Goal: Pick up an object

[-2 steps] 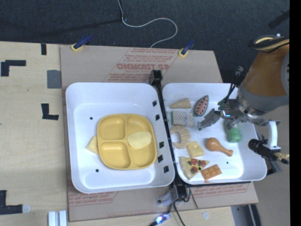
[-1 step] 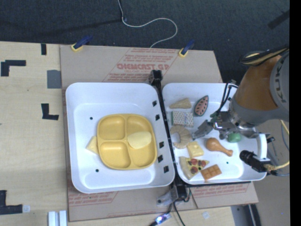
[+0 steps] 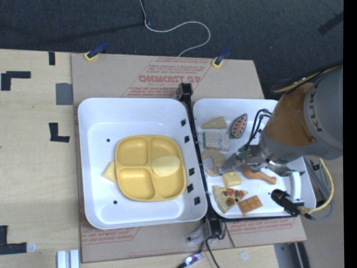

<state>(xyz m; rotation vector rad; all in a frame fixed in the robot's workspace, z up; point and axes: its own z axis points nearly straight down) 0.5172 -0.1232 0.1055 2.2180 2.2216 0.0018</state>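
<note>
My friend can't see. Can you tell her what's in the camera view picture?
A grey and orange robot arm reaches from the right, its gripper low over toy food in the right white bin: a watermelon slice, a pizza slice. The left white bin holds a yellow divided plate.

Yellow divided plate [image 3: 149, 168] in a white bin [image 3: 95, 149]; grey arm [image 3: 329, 116] with orange band [image 3: 290, 116].

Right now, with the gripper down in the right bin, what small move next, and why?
Probably lower slightly and close: the gripper sits low among the toy food, right above the yellow cheese block, with nothing visibly between its fingers.
</note>
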